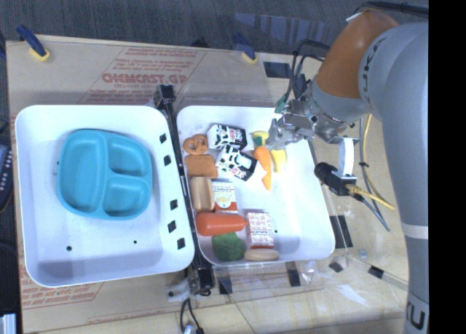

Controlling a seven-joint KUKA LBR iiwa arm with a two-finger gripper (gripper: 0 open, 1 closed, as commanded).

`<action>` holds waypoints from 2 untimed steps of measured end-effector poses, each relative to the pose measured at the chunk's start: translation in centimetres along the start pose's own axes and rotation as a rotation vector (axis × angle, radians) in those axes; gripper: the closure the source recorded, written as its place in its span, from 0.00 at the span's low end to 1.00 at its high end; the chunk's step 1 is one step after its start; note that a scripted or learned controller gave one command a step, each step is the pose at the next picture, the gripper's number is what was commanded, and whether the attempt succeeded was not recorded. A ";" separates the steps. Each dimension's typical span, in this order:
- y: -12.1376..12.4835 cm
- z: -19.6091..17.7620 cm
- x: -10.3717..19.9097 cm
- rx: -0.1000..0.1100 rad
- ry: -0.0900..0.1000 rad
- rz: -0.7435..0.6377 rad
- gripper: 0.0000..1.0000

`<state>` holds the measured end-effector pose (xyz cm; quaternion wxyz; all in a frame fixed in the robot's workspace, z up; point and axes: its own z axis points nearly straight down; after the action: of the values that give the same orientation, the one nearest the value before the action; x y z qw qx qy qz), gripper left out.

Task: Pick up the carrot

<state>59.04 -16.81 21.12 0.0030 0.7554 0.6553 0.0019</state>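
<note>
Carrot [265, 167] looked light, stiff and smooth; we judged mid-body best, though whether the gripper [279, 138] stood wide, we couldn't tell.

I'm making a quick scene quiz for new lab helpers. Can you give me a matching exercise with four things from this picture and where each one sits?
Things:
1. blue divided plate
2. carrot
3. broccoli
4. pretzel

Places:
A. near front edge of the right bin, beside the red sausage
B. just below the gripper, in the right bin
C. in the left bin
D. right bin's back left area, close to the divider between bins

Pairs: 1-C, 2-B, 3-A, 4-D
</note>
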 end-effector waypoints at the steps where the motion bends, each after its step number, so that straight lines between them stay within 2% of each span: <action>1: -5.9 2.3 -1.6 0.014 -0.001 -0.010 1.00; 2: -10.3 11.1 -4.6 -0.013 -0.007 -0.169 1.00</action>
<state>48.27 -19.92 9.99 0.0104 0.6975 0.7165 0.0033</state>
